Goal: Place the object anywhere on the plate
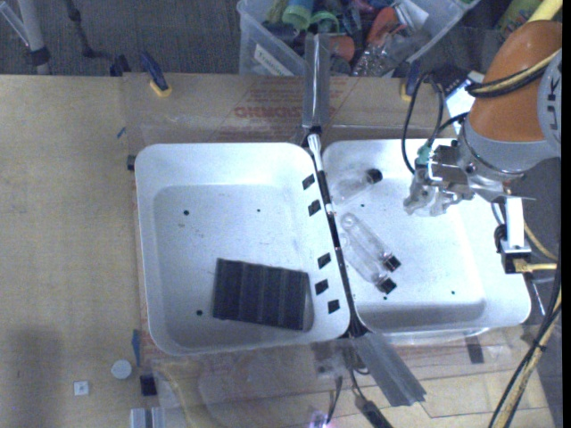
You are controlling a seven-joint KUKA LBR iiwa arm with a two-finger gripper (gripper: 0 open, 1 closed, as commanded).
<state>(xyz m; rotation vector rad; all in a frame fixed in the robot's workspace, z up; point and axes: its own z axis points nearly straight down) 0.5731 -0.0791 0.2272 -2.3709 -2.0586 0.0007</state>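
The pincer (426, 199) is seen above the right bin (464, 306), in its upper right part, hanging from the grey arm with the orange band (526, 56). Whether it is open or closed cannot be told, and nothing is seen gripped in it. Below and to its left, three clear bottles with black caps are found in the same bin: one bottle (357, 184) lies near the far wall, and two bottles (368, 252) lie side by side near the divider, slanted, caps toward the near right. The dark ridged plate (260, 294) is seen lying flat in the left bin (152, 239), toward its near side, well apart from the bottles. Both bins are carried by the counter (62, 194). Behind them, a clear tub of coloured items (343, 12) is seen.
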